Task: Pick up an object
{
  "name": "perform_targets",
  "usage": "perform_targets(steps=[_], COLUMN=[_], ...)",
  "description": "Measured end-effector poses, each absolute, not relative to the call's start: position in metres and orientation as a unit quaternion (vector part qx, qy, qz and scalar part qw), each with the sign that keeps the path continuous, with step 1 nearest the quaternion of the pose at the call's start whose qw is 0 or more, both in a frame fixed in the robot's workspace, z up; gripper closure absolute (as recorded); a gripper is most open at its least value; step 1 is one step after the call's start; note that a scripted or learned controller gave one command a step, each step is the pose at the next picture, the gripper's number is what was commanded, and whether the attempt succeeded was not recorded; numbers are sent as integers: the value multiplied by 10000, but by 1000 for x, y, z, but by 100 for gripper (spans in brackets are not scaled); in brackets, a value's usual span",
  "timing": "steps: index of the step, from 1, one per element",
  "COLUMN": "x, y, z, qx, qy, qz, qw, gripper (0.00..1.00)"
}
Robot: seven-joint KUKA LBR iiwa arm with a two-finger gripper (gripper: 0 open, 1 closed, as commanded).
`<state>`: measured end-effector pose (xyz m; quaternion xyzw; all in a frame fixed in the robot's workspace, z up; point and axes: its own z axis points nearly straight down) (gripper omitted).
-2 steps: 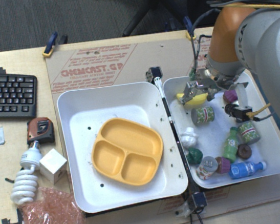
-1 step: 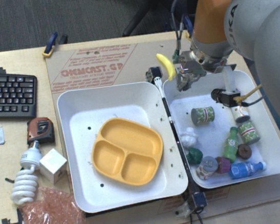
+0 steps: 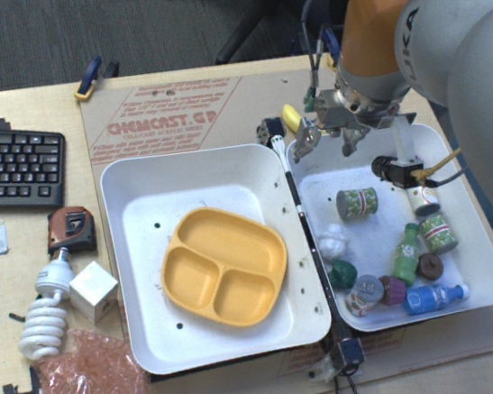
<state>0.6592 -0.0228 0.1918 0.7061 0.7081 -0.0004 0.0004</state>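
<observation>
Two white bins (image 3: pixel 149 342) — yellow tray (image 3: pixel 224 266) left, pincer (image 3: pixel 334 138) over right rim.

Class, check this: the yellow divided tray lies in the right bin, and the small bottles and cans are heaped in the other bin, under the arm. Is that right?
Not quite. The camera view shows the yellow tray in the left bin, not the right. The rest holds: the bottles and cans lie in the other bin, under the arm.

Bench (image 3: pixel 15 106) bears two bins (image 3: pixel 149 342), keyboard (image 3: pixel 6 166), bulb (image 3: pixel 45 306).
</observation>
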Motion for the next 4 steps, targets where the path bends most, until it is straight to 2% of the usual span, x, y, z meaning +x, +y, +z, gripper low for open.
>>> perform_targets(steps=[1, 2, 3, 4], x=[571, 572, 491, 543], y=[-32, -101, -141, -97], z=[210, 102, 92, 92], qx=[7079, 7078, 7079, 7075], qy=[7063, 7064, 7063, 7067], qz=[-7, -5, -2, -5], qw=[0, -4, -4, 8], gripper=[0, 0, 0, 0])
